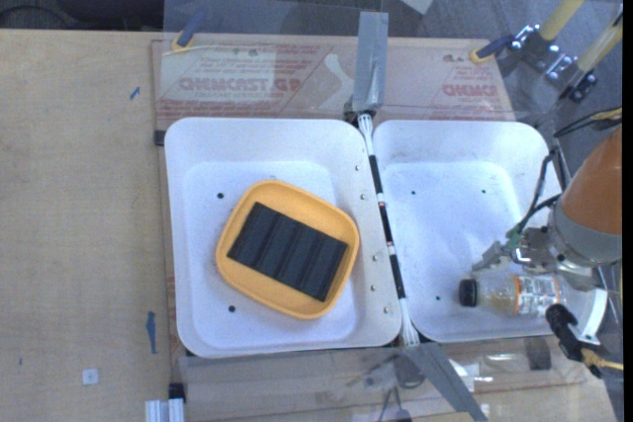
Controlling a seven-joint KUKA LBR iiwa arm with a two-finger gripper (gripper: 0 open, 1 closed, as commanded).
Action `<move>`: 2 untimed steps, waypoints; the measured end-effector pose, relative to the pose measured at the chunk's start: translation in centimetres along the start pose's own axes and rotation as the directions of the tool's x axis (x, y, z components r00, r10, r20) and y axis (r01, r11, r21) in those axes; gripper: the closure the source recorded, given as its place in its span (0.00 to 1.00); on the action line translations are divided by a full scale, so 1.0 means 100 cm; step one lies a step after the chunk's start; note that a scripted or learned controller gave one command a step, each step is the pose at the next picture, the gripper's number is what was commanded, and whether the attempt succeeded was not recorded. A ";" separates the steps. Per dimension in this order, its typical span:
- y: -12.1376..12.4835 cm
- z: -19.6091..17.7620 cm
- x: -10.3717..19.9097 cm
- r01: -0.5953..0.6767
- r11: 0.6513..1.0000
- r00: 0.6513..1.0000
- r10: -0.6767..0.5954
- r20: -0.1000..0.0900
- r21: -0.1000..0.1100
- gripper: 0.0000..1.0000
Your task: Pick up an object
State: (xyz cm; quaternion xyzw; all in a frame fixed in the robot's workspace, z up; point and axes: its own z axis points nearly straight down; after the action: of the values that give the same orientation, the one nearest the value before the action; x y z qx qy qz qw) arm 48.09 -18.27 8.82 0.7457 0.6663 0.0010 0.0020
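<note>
Bottle [509, 295] label unreadable beside end effector [522, 257]

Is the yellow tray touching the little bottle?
Apart. The camera view shows the yellow tray in the left bin, the bottle in the right bin.

Grey arm [593, 212] with orange band reaches in from right; gripper [529, 262] low, near frame's lower right.

Left shallow white bin [193, 163] largely taken up by a yellow plastic tray with a dark ribbed insert [287, 247], bare floor along its edges, right shallow white bin [445, 138] open across its upper half, small clear bottle with a black cap [504, 295] and end effector [529, 262] crowding its lower right corner
</note>
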 end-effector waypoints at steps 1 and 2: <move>0.006 0.000 -0.027 0.145 0.989 0.989 -0.145 -0.003 -0.006 0.00; 0.000 0.000 0.016 0.308 0.951 0.951 -0.308 0.003 -0.005 0.00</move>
State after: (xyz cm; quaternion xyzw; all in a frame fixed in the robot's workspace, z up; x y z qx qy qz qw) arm 48.32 -16.71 8.87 0.6327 0.7744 0.0020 0.0049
